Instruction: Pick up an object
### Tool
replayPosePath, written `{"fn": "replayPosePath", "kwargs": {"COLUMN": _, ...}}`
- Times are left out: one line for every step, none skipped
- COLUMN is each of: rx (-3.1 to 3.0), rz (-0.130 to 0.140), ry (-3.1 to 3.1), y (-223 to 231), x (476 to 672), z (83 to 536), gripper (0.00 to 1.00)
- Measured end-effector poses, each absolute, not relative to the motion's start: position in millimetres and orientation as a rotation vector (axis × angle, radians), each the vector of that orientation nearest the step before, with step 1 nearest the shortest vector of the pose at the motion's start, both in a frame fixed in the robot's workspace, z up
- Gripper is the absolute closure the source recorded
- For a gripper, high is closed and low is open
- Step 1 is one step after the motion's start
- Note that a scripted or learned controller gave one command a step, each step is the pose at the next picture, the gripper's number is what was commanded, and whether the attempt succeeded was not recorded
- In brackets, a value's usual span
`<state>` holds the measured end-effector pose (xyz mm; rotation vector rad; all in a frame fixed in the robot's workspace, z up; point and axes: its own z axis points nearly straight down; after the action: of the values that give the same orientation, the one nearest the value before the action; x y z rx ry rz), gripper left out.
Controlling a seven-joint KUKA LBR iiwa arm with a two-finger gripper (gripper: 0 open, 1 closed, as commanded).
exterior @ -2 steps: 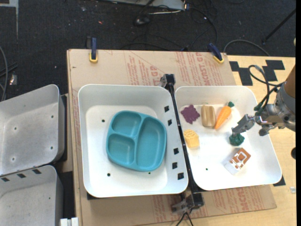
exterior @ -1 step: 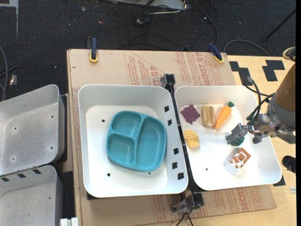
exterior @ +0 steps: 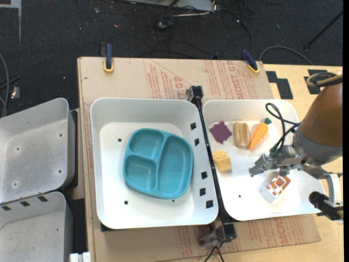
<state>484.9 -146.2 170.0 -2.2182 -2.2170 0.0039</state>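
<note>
Claw (exterior: 268,166) is over the right bin (exterior: 245,201), low above its floor, arm (exterior: 322,121) coming in from the right with the orange band above the wrist. Can't tell from this angle whether the claw is wide or narrow; nothing visibly caught in it. Closest item: a white block with an orange grid pattern (exterior: 275,187), just below and slightly right of the claw, lying on the bin floor, looks apart from the claw. Left of the claw, near: a yellow corn-like piece (exterior: 222,160). Up and left of the claw: a purple grape-like piece (exterior: 220,131), then a tan bread-like piece (exterior: 241,134) beside it, then an orange carrot (exterior: 259,135) with a green top, tilted, touching or just beside the tan piece; the carrot sits almost straight above the claw. Well left of the claw, across the divider: the left bin (exterior: 109,201) with a teal divided plate (exterior: 158,162) lying flat in its middle. Both bins sit on the cardboard-covered surface (exterior: 163,75).
</note>
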Motion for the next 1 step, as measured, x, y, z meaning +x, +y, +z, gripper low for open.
{"fn": "replayPosePath", "kwargs": {"rx": -2.233, "rz": -0.008, "ry": -2.232, "y": -140.9, "x": 482.8, "z": 116.7, "gripper": 0.00}}
